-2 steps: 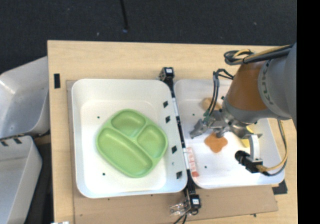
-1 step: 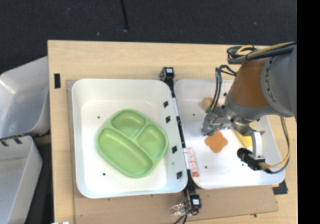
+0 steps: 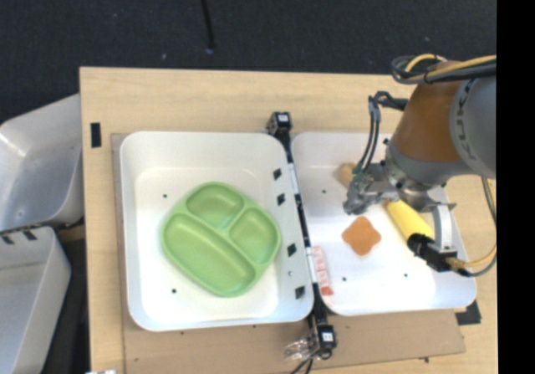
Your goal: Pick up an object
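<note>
Right bin (image 3: pixel 334 297) holds three loose things: an orange block (image 3: pixel 361 236) near the middle, a yellow piece (image 3: pixel 407 219) just beside it toward the arm, and a small tan bit (image 3: pixel 345 172) near the far wall. The hand (image 3: pixel 364 195) hangs low over this bin, between the tan bit and the block, apparently above the floor — contact with anything cannot be confirmed from this slant. Nothing is seen between its tips; how far apart they stand cannot be told, the wrist hides them. Judged step: settling on a target. The block looks the best pick — it lies flat and apart from the walls; coming straight down, centred on it, should avoid nudging the yellow piece. Left bin (image 3: pixel 134 297) carries a green divided plate (image 3: pixel 221 237), well apart from the hand. Both bins sit on the counter (image 3: pixel 184 96).
</note>
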You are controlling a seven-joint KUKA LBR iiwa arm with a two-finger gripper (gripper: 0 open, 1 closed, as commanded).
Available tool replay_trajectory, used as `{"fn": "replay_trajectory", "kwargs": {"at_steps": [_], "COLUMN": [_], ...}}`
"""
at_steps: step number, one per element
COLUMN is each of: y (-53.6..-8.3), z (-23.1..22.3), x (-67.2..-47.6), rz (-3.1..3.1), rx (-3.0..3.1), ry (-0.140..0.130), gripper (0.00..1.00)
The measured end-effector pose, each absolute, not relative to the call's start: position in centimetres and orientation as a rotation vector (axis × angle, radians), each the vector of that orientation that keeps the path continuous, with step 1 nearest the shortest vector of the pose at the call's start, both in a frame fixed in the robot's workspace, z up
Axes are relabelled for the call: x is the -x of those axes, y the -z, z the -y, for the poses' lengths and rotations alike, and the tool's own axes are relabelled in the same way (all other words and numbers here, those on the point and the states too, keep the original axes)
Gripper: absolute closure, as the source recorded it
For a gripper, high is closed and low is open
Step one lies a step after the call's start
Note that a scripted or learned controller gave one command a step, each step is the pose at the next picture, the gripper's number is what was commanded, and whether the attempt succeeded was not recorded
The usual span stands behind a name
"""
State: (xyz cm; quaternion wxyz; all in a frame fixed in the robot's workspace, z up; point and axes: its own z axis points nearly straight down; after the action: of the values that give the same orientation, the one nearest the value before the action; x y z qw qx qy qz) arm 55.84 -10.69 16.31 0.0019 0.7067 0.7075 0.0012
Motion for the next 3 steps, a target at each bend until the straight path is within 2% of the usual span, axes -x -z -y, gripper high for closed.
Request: {"fn": "replay_trajectory", "kwargs": {"at_steps": [1, 2, 3], "y": [-21.0, -25.9, -25.3], "z": [11.2, 11.8, 5.7], "x": [-56.7, -56.0, -55.4], "rz": [-2.22, -2.22, -2.229], "rx": [-2.216, -2.216, -2.214], "ry": [-0.005, -0.004, -0.001], "gripper": [1.0, 1.0, 1.0]}}
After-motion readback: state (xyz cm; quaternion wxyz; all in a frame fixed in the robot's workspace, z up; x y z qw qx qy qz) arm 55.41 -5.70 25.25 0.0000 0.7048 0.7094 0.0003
